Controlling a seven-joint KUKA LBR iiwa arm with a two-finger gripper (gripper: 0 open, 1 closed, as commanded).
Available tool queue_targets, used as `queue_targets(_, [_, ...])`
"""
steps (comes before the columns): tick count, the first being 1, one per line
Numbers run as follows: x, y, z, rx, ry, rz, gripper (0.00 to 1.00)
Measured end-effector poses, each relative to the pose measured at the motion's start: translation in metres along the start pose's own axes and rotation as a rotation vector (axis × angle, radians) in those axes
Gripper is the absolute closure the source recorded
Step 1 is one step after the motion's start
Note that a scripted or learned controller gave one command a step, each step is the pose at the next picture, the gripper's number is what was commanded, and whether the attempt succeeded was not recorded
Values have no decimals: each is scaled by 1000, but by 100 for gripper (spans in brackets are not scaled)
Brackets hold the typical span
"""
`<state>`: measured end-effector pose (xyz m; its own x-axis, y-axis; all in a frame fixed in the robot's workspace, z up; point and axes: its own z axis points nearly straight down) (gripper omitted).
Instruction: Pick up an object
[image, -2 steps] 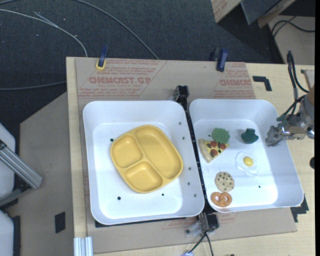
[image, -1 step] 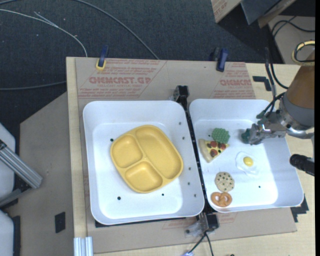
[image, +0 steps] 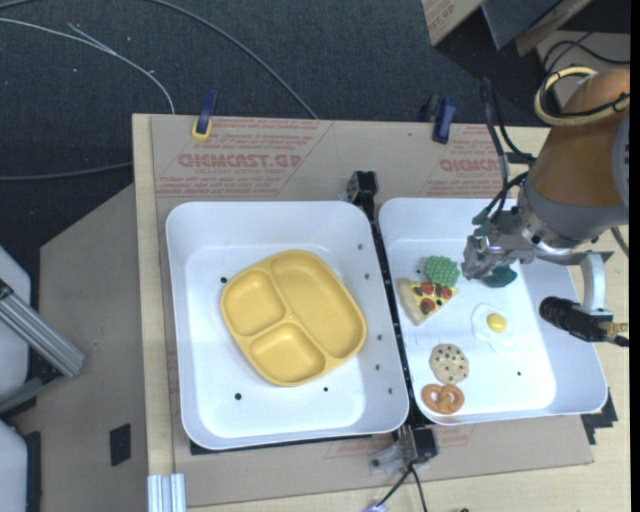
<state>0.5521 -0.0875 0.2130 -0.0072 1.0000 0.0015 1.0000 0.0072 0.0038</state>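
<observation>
In the right bin (image: 560, 395), the pincer (image: 487, 258) hangs just beside the broccoli (image: 439, 269).

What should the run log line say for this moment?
pincer: low in right bin, beside broccoli | grasp: none seen | yellow tray: left bin

Bench surface and items resting directly on it

The bench (image: 300, 150), faced with brown printed board, bears two shallow white bins side by side: left bin (image: 190, 300), right bin (image: 560, 395). Blue clamps (image: 205, 115) (image: 441, 118) grip its far edge.
</observation>
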Motion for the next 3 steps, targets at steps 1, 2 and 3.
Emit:
queue_targets(1, [60, 18, -3, 1, 1, 0, 100])
queue_targets(2, [119, 44, -10, 0, 1, 0, 100])
queue_targets(3, [164, 69, -21, -1, 0, 2, 100])
